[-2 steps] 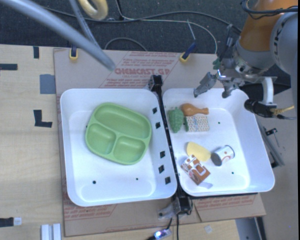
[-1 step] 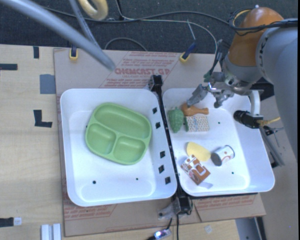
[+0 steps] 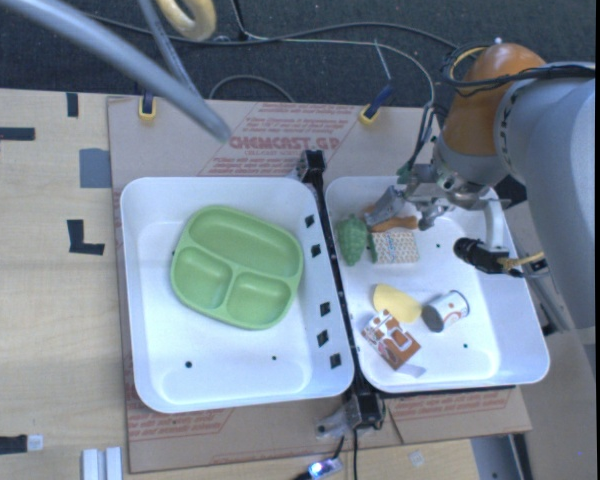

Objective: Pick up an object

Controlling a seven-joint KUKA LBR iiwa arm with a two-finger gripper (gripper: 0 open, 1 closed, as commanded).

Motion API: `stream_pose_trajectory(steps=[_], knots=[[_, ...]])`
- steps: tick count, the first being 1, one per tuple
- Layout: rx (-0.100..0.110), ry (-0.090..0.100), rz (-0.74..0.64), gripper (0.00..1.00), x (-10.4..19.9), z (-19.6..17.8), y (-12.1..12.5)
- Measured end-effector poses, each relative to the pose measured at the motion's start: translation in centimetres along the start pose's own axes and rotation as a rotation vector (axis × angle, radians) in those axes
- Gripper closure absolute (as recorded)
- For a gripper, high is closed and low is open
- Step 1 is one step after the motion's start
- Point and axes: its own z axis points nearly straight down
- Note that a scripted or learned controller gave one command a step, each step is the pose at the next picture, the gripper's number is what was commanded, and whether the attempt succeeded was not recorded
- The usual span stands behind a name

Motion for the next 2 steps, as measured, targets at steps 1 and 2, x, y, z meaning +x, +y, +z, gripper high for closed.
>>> stream_pose_trajectory(steps=[1, 2], knots=[[-0.008, -0.005, 0.001, 0.0, -0.18, 4.4, 0.01], [-0.004, -0.004, -0.001, 1.0, -0.07, 3.49, 0.03]])
